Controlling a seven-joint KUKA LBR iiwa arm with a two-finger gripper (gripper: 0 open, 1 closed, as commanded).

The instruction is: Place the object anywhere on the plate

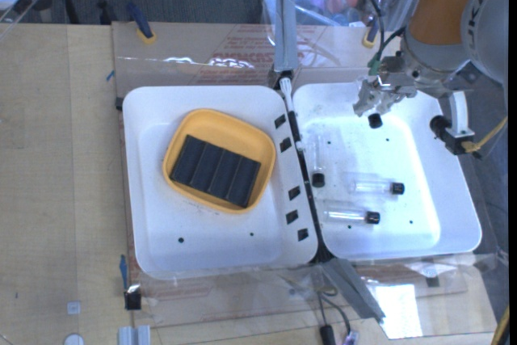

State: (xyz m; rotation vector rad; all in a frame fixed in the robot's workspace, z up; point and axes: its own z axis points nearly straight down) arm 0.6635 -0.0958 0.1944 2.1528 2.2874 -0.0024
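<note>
Vials (pixel 376 187) are lying in the right bin (pixel 452 206), none on the yellow plate (pixel 182 143); the gripper (pixel 373 111) is hovering above, grip state indiscernible.

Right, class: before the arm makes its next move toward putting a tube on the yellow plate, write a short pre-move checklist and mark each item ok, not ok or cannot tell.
1. Plate sits flat in the left bin: ok.
2. Plate surface free: not ok, a dark ridged block covers most of it.
3. Clear tubes reachable in the right bin: ok.
4. Gripper holds a tube: cannot tell.
5. Gripper above the right bin, apart from the lying tubes: ok.
</note>
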